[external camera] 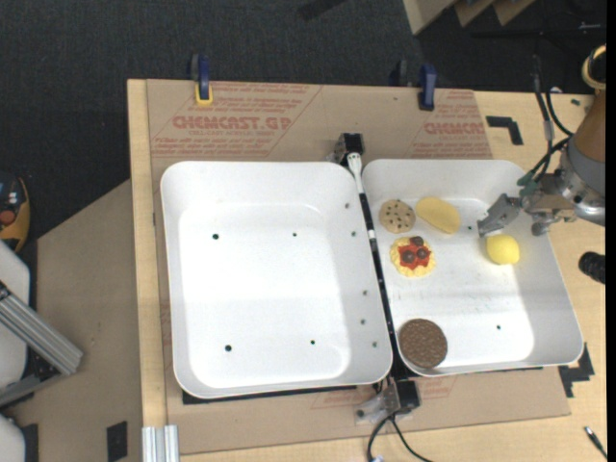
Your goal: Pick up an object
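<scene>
The end effector (515, 213) hovers over the right bin (539, 349), just above a yellow ball (502, 249). Whether it is released or clenched, I cannot tell.

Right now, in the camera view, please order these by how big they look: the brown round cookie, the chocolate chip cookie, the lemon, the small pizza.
1. brown round cookie
2. small pizza
3. chocolate chip cookie and lemon: they look about alike, so I cannot rank them.

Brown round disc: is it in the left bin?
No. The brown round disc lies in the right bin, at its near left corner.
</scene>
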Available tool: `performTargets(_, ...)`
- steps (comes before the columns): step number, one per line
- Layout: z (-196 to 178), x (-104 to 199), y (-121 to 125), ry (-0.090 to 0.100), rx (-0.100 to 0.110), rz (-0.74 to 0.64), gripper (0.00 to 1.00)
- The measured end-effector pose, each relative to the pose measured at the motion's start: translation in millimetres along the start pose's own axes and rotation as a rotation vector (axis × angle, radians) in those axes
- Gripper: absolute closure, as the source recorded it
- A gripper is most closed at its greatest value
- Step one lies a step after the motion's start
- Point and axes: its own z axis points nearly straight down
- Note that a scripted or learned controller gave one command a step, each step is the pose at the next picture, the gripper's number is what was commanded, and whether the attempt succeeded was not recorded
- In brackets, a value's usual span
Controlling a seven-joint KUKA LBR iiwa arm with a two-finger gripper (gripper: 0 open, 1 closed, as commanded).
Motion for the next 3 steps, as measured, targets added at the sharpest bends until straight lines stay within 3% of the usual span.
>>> performTargets(1,109.3,51.9,-20.5,0.004,0.008,-0.002,0.0)
performTargets(2,103.0,78.5,77.3,-0.002,-0.006,-0.007,0.0)
performTargets(3,-164.7,105.4,99.5,-0.003,-0.022,-0.004,0.0)
